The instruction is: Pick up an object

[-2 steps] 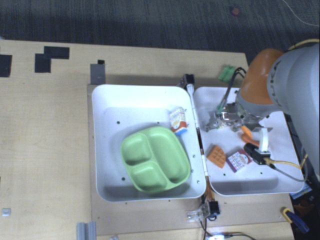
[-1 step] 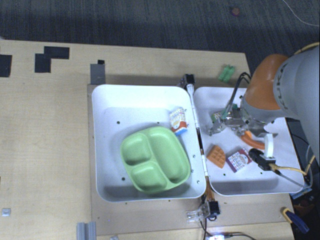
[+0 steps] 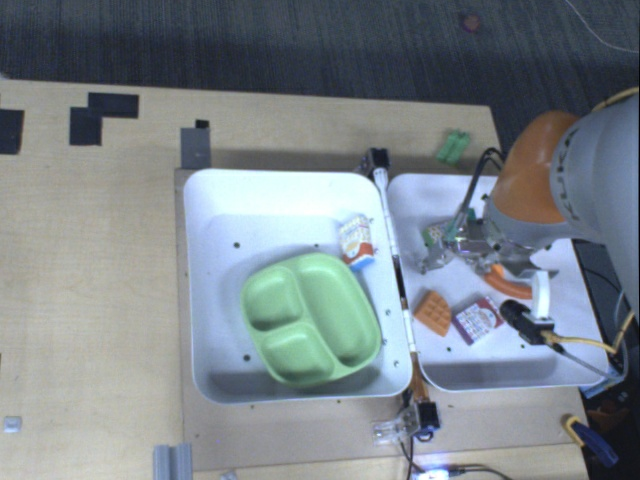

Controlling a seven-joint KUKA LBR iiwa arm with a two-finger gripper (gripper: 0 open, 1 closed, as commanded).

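i cannot tell the state of the gripper (image 3: 436, 249), but the orange waffle (image 3: 434, 312) just below it looks light and stiff, best pinched by its edges.

Glossy green plastic tray (image 3: 310, 318) (smooth) in matt white plastic bin (image 3: 215, 268).

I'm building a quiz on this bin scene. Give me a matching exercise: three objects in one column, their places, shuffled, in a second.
Things:
1. green divided plate
2. orange waffle-shaped piece
3. small green item

Places:
A. on the bench beyond the bins
B. left bin
C. right bin, near its left wall

Pairs: 1-B, 2-C, 3-A
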